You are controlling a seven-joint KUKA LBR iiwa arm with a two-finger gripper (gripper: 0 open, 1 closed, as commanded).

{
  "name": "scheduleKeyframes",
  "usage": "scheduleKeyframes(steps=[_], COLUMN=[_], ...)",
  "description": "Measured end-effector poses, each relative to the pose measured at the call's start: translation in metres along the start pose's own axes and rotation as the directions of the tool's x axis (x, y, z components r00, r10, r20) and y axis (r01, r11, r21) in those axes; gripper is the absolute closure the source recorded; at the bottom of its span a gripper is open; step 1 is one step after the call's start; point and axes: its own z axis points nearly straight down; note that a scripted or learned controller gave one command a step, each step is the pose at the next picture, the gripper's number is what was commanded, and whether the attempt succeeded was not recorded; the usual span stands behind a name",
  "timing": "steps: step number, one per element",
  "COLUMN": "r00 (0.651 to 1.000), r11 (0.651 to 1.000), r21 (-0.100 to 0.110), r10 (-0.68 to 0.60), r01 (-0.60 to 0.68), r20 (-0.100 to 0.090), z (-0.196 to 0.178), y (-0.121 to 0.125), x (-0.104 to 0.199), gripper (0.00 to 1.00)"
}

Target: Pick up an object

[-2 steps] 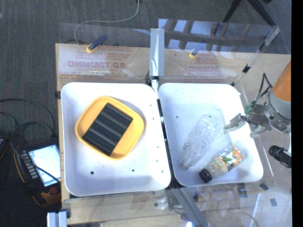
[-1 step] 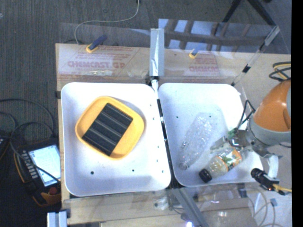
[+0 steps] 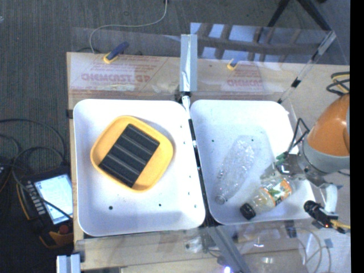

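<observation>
Camera view from above the bench puts the gripper low over the near right corner of the right-hand bin, at the end of the grey and orange arm that comes in from the right. Whether it is spread or pressed together cannot be told, since the wrist body covers its tip.

Just below the gripper, and seemingly touching it, lies a small bottle with a black cap and a green and orange label. It rests on its side, its cap end pointing down and away from the gripper toward the bin's front wall. Nothing shows it being pinched.

Beside the gripper, on the side toward the bin's middle, lies a crushed clear plastic bottle, slanted, with its neck at the lower end.

Much farther out on that same side, across the divider, the left-hand bin holds a yellow square tray with a black ribbed insert lying in it.
</observation>
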Motion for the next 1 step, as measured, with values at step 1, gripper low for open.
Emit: scheduleKeyframes(steps=[1], r00=[1.000], r11=[1.000], r21=[0.008], r10=[0.027], r01=[-0.027], r20=[0.002], z=[-0.0717], y=[0.0393], x=[0.0637], gripper=[1.00])
